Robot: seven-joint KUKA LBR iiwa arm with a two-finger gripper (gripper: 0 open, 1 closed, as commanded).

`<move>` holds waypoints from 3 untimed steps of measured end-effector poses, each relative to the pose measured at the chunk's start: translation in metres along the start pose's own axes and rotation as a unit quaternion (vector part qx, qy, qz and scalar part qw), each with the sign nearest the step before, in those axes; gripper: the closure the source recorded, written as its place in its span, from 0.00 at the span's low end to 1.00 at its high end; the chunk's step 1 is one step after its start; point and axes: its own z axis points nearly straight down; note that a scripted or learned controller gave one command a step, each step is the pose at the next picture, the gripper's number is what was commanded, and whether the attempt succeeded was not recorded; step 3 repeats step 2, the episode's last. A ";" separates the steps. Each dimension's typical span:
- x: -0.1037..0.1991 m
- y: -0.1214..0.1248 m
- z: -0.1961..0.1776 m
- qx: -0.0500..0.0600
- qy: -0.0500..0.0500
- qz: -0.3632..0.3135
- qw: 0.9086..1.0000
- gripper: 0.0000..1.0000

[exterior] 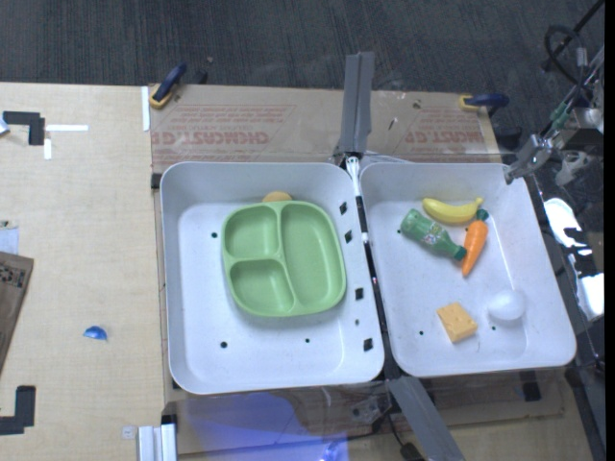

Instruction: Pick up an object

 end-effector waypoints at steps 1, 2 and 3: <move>-0.001 -0.007 0.184 0.000 0.000 0.051 0.999 0.00; -0.002 -0.007 0.175 -0.001 0.000 0.050 0.999 1.00; -0.002 -0.007 0.175 -0.001 0.000 0.050 0.999 1.00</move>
